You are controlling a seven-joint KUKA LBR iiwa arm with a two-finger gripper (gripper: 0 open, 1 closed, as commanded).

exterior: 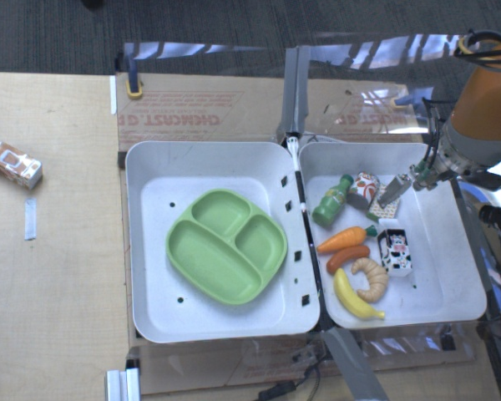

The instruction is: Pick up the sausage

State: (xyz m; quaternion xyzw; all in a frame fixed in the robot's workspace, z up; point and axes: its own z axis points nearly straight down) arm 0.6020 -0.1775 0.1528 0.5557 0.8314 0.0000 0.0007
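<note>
The sausage is a short red-brown piece lying in the right bin, just under an orange carrot and above a yellow banana. A tan croissant touches its right end. My gripper hangs over the upper middle of the right bin, up and to the right of the sausage and clear of it. It sits next to a red and white packet. Nothing shows in its grasp.
A green bottle and a black and white cow-print carton also lie in the right bin. The left bin holds a green divided plate. A small carton lies on the bench at far left.
</note>
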